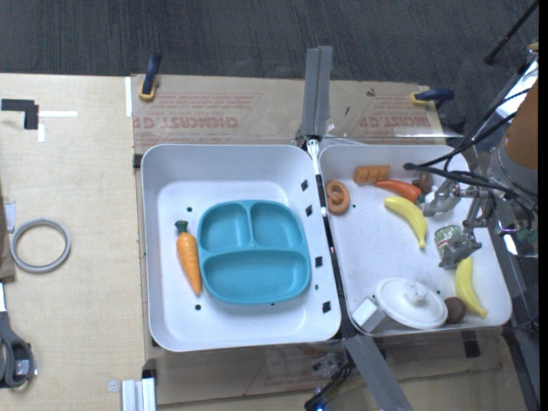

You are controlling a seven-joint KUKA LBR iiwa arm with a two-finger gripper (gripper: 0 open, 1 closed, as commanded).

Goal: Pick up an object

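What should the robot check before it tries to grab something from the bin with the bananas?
1. Gripper is over the right bin: ok.
2. Fingers open: cannot tell.
3. Nothing already held: cannot tell.
4. Something to grab is near: ok, one banana lies left of the gripper, another banana lies below it.
5. White lid sits away from the gripper: ok.

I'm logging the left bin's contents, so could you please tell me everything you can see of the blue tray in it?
The blue tray is a light blue divided plate with rounded corners, of what looks like smooth plastic. It has three compartments: two smaller ones along its far side and one wide one along its near side, all bare. It lies flat and upright on the floor of the left bin, about at its middle. A toy carrot lies beside its left edge, close to it; whether they touch I cannot tell.
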